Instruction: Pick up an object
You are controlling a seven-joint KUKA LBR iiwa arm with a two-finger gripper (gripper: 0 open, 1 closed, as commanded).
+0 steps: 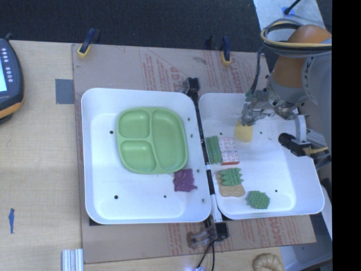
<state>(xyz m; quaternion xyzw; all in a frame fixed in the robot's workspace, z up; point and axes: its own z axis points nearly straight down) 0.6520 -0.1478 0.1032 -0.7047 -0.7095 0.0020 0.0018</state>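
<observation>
My gripper [250,117] hangs over the back of the right bin [282,176], reaching in from the right under the orange-banded wrist. Directly below its tip is a small pale yellow object [244,132], touching or nearly touching it; I cannot make out whether it is gripped. Nearer the front of the same bin lie a green strip [213,149], a red-and-white packet [228,150], a tan piece with a green top [231,183] and a bumpy green lump [258,199].
The left bin [101,168] holds a light green divided plate [152,140] and a small purple object [184,180] near the divider. A black part of the arm [296,144] overhangs the right bin's right side. A handheld controller [8,78] lies at the far left.
</observation>
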